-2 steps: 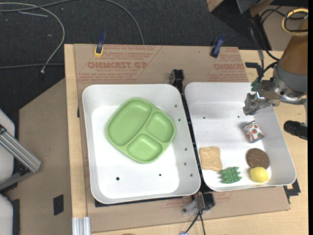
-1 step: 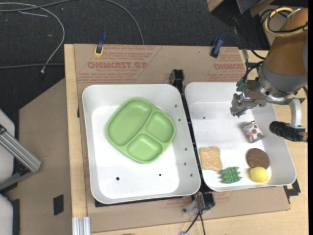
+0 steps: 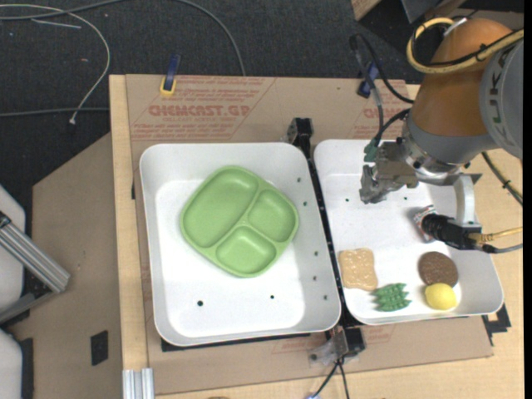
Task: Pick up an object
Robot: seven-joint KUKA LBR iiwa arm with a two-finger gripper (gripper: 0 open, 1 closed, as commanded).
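I'm seeing the grey arm with the orange band (image 3: 457, 81) reaching in from the right. The hand (image 3: 376, 185) is hanging over the far-left part of the right shallow white bin (image 3: 349, 223), above bare bin floor. Can't tell from this angle whether the hand is apart or together, or whether it is touching the floor.

Pickable items are all sitting along the near side of the right bin, well apart from the hand:
- The tan square cracker-like piece (image 3: 358, 268) is lying flat at the near-left, close to the bin's left wall.
- The small green leafy plastic piece (image 3: 391, 297) is lying just near-right of the cracker, by the near rim.
- The brown round disc (image 3: 437, 268) is sitting towards the near-right.
- The yellow ball-shaped piece (image 3: 440, 296) is sitting just in front of the brown disc, touching or nearly touching it; I can't tell which.

The left shallow white bin (image 3: 166, 248) is holding a light green three-compartment plastic plate (image 3: 239, 220), lying flat around the middle and turned at an angle to the bin walls.

Both bins are resting side by side on the cardboard-covered surface (image 3: 208, 106).
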